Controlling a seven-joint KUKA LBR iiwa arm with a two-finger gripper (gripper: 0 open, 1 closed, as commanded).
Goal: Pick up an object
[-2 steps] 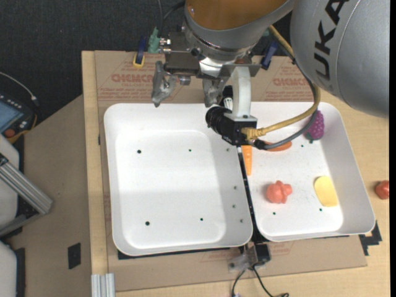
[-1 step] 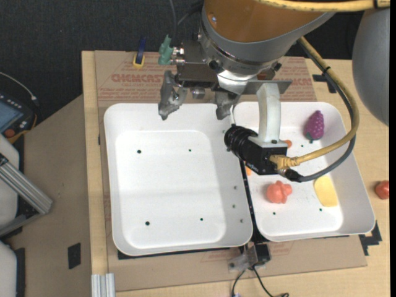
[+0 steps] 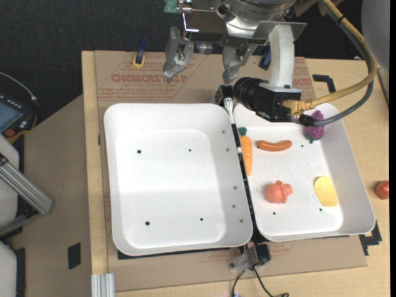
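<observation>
My gripper [image 3: 205, 65] hangs high over the back edge of the bench, above the seam between the two bins. It is open, its two fingers [image 3: 176, 57] spread wide with nothing between them. Below and to the right, the right bin [image 3: 346, 184] holds an orange carrot [image 3: 246, 154] against its left wall, a reddish sausage [image 3: 273, 145], a purple grape bunch [image 3: 314, 129] at the back, a pink-red fruit [image 3: 278, 191] and a yellow lemon [image 3: 326, 190].
The left bin [image 3: 124, 166] lies beside the right one on a cardboard sheet [image 3: 130, 76]. A black camera unit [image 3: 263, 98] and a yellow cable [image 3: 346, 91] hang over the right bin's back. A small orange object [image 3: 382, 190] sits outside at the right.
</observation>
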